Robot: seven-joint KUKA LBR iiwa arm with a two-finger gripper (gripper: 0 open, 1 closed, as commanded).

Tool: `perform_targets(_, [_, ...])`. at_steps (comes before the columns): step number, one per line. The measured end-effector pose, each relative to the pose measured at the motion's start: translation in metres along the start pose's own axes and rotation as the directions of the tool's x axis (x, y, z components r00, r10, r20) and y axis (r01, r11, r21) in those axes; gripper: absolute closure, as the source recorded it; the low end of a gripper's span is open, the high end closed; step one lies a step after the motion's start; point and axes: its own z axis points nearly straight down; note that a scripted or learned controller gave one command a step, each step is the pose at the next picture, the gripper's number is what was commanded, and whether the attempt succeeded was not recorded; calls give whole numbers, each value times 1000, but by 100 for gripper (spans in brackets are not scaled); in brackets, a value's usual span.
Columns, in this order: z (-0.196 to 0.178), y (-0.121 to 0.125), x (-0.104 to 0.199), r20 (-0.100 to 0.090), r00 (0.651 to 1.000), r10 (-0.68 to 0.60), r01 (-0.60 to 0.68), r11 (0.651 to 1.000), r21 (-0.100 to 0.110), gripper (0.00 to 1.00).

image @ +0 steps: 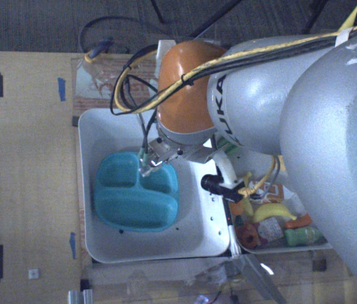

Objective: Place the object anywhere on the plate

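The end effector (148,167) hangs over the blue plate (135,195) in the left bin (166,249) (its grip state I cannot tell), and no object visibly rests on the plate, so placement looks unfinished.

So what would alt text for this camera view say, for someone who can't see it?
A grey robot arm reaches over a blue divided plate in the left white bin, its gripper at the plate's top edge. Toy foods lie in the right bin.

Turquoise plate (134,198), white bin (102,138)

The arm's jaws hang over the blue divided plate (134,195) in the left white bin (102,125).
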Motion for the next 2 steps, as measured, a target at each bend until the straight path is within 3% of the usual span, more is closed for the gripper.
perform_targets(1, [0, 0, 0, 0, 1000, 1, -1, 1000, 0, 0])
perform_targets(2, [-23, 4, -5, 2, 999, 42, -42, 999, -4, 0])
